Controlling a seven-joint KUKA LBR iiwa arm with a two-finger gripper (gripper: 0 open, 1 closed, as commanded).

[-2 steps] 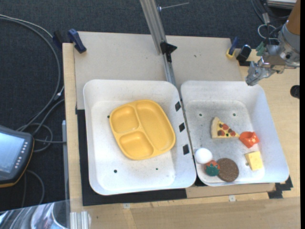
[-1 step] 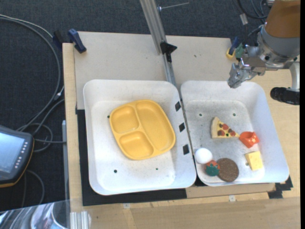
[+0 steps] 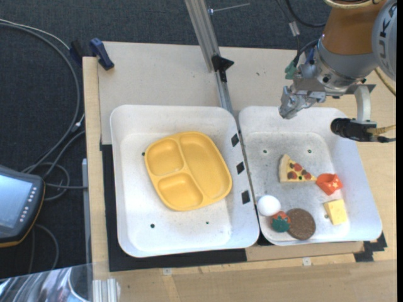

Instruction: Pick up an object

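**My gripper above the right bin's far rim**

My gripper point(image 3: 291, 109) sits in the upper right of the frame, over the top edge of the right bin point(image 3: 368, 187). I cannot tell how far it is parted, and I see nothing in its grasp. Below it, towards the lower right, lie the objects: a pizza slice point(image 3: 294, 170) near the bin's middle, a red-orange piece point(image 3: 329, 183) just right of it, a yellow block point(image 3: 337, 212) lower still. Along the bin's bottom edge sit a white ball point(image 3: 269, 204), a small red and green piece point(image 3: 279, 221) and a brown disc point(image 3: 301, 223) touching it. All are well apart from my gripper. The left bin point(image 3: 126, 168), centre-left of the frame, bears a yellow divided plate point(image 3: 186, 170)
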